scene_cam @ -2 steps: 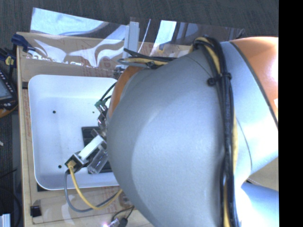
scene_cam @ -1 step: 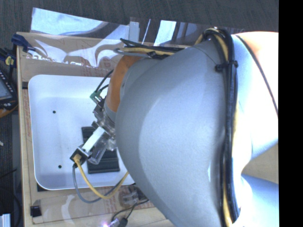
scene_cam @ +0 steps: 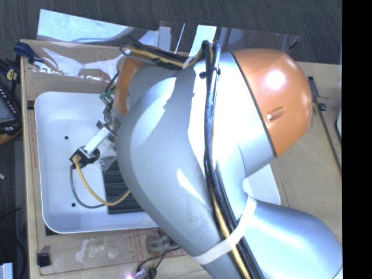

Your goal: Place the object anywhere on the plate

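Little of this job can be called done, so treat it as open. Your arm [scene_cam: 192, 156] spans most of the counter [scene_cam: 311, 173] and covers much of the white bin [scene_cam: 55, 173] it reaches into. Where the plate lies you cannot tell. The arm likely hides it, and nothing can be seen resting on a plate. By that reckoning the whole placing is left: the object must be in the claw, carried over the plate and let go there.

The claw [scene_cam: 109, 125] hangs over the bin's far half, tucked under the wrist, with its working end hidden. You cannot tell how wide it stands, nor whether it has hold of anything, so do not count on a grasp.

One candidate for the object is a dark ribbed slab [scene_cam: 119, 190] lying flat on the bin floor, on the near side of the claw and close to it, its right part under the arm. Whether the two touch cannot be judged. Whether the slab is the object at all is a guess.
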`<state>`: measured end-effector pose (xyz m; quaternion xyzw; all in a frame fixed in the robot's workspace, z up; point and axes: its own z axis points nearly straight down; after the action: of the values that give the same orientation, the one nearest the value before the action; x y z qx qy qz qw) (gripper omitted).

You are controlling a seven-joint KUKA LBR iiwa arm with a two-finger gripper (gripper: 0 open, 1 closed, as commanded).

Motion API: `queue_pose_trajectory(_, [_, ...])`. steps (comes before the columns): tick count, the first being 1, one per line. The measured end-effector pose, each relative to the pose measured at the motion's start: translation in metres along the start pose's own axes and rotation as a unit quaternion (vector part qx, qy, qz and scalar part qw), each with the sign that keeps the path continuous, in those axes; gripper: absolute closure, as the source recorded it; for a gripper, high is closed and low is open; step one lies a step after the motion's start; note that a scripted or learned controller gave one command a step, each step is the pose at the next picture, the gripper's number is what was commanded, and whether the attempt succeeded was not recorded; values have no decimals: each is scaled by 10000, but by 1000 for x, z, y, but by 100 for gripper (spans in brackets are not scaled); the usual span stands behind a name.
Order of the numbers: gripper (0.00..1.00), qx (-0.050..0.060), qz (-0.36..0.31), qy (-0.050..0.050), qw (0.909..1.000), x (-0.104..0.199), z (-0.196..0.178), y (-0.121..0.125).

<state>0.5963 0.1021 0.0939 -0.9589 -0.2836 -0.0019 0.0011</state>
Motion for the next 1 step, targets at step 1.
queue_pose_trajectory(1, [100,-7,1688,-12,9857,62,-200,-89])
